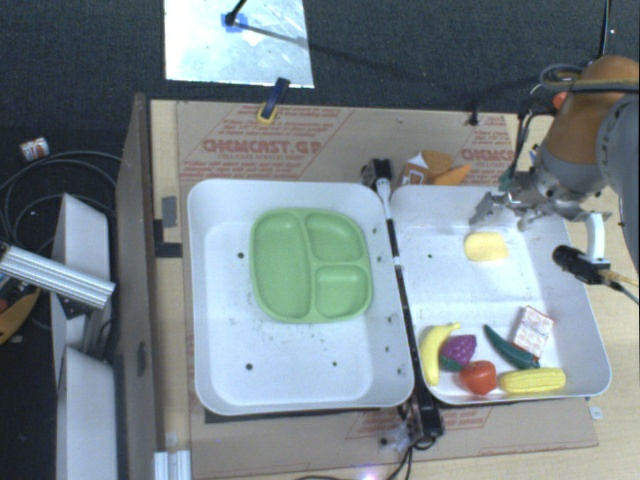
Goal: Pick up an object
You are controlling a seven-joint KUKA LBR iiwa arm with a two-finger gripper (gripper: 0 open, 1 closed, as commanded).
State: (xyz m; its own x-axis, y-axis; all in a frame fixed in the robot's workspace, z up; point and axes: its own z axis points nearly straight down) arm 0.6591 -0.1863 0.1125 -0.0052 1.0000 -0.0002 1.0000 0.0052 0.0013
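The right bin [440, 230] holds several toy foods. A pale yellow lump [486, 247] lies near its far side. Along the front edge sit a banana [436, 349], purple grapes [460, 348], a red tomato [479, 376], a corn cob [532, 379], a green pod [507, 345] and a small carton [533, 329]. My gripper [508, 206] hangs over the bin's far right part, just above and right of the yellow lump. Nothing is seen in its grasp.
A green divided plate [308, 266] lies in the left bin [225, 368]. A black and white fitting [585, 258] juts over the right bin's right rim. Orange scraps [437, 171] lie on the cardboard behind the bins.
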